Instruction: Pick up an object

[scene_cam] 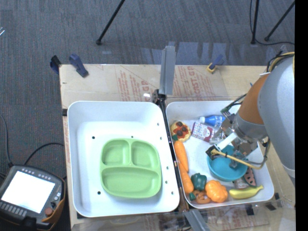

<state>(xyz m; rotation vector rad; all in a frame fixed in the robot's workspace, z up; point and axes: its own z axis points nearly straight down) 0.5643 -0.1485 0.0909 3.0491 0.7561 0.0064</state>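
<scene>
Carrot lies lengthwise along right bin's left wall.

This is a robotics lab or test cell, not a home. A plywood bench stands on grey office carpet. Clamps grip the bench edge at about ten o'clock and one o'clock. Black tripod legs stand on the carpet at twelve o'clock. A teach pendant with a lit screen lies on the floor at eight o'clock, its cable trailing off. The industrial arm enters at three o'clock.
</scene>
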